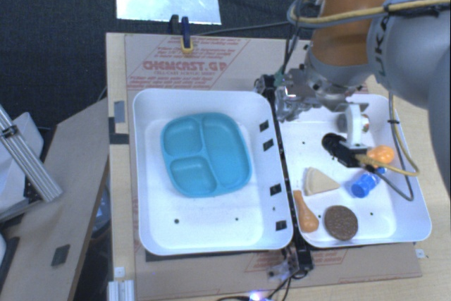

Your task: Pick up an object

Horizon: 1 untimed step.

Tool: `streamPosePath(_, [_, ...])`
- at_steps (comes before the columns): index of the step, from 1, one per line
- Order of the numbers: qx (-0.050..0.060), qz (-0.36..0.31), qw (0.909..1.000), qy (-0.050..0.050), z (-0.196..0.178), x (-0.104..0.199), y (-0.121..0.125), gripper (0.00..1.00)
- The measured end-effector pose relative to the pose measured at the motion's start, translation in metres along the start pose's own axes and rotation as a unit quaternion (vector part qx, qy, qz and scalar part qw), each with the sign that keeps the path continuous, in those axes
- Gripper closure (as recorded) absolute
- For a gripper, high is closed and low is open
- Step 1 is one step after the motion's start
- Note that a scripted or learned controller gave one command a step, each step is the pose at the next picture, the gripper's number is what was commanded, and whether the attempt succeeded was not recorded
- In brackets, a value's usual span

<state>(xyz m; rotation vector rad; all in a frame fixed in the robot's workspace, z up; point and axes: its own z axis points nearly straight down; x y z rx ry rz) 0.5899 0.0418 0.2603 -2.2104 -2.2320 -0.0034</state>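
Camera view from above looks down at a slant on two white bins set side by side on a printed brown sheet (184,64), which lies on the desk (74,166). The grey arm (416,32) comes in from the right, its orange band (349,3) high over the far end of the right bin (313,141). The pincer (280,101) hangs low at that bin's far left corner, just beside the wall it shares with the left bin (211,222). From where I stand I cannot tell whether the pincer is open or closed, and I see nothing gripped in it.

The things to pick from lie mostly at the near end of the right bin, well apart from the pincer. A pale wedge (320,181) lies flat near the middle. Just beside it on the right sits a small blue piece (363,185), too small to make out properly. Nearer the front edge is a round brown disc (341,222), and to its left an orange stick-shaped piece (305,211) lies close along the shared wall, its thin end pointing away from the front.

The left bin holds a blue divided plate (206,154), lying flat with three compartments facing up, a little towards the far side. A blue and yellow clamp (185,35) grips the far edge of the brown sheet.
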Motion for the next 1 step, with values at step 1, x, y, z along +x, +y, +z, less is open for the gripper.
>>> streamPosePath(1, [0.000, 0.001, 1.0000, 0.000, 0.0102, 0.0552, -0.0066, 1.00])
